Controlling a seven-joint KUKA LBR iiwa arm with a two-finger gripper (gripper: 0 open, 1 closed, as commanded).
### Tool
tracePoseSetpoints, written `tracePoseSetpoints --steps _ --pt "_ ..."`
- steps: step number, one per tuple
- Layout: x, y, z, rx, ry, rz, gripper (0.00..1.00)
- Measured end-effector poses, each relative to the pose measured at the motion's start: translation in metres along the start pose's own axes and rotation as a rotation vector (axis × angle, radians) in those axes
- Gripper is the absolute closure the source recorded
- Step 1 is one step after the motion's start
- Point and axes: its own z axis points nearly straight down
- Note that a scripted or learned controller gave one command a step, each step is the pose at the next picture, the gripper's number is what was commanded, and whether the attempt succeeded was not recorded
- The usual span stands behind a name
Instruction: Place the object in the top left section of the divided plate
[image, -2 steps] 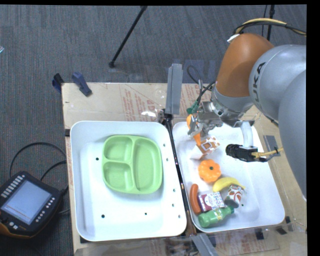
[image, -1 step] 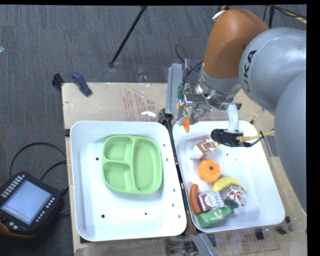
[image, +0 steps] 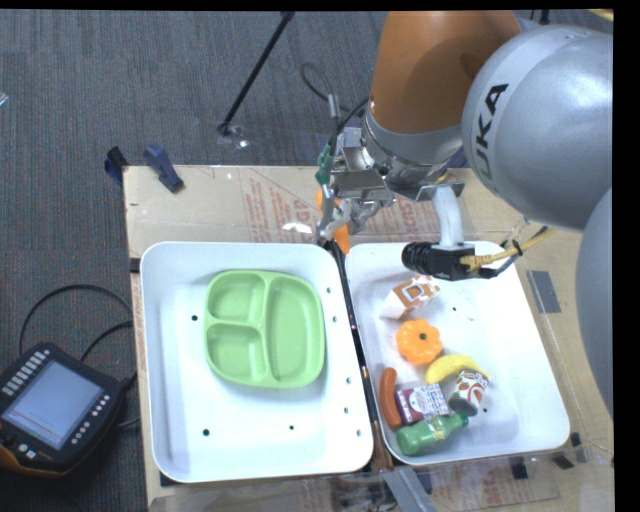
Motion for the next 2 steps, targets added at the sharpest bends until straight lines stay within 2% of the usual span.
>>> tracePoseSetpoints --steps 1,2 --pt "0.0881 0.0287 -0.0545 0.0 0.0 -0.07 1.0" --pt "0.0919 0.0285 -0.0623 0.004 -0.001 -0.078 1.0"
